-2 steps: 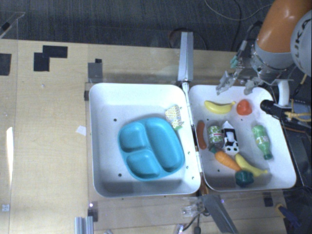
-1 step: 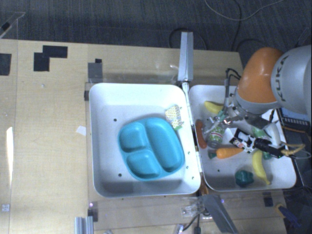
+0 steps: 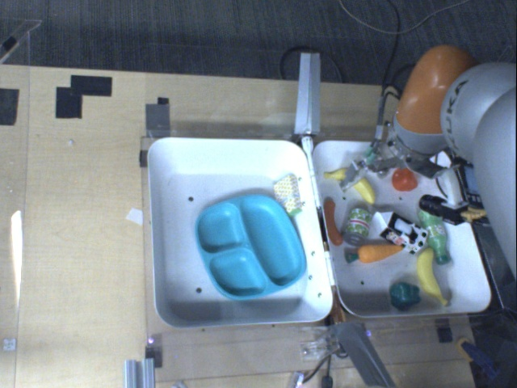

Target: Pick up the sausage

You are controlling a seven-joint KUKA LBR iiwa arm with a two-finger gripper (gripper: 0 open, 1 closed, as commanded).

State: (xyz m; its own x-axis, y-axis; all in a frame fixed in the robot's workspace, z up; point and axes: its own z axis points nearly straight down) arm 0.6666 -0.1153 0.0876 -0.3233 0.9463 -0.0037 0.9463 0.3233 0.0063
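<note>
No legible txt, labels or nos. anywhere; can (image 3: pixel 357 225) label too blurry.

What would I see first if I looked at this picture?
Probably the big blue plate with three sections, lying in the left white bin. Next, the grey arm's orange band at the upper right, above the right bin full of toy food. The reddish sausage lies along that bin's left wall, beside an orange carrot and yellow bananas.

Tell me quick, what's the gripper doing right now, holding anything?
Gripper: over the right bin's far end, apart from the sausage; open or closed cannot be told.
</note>
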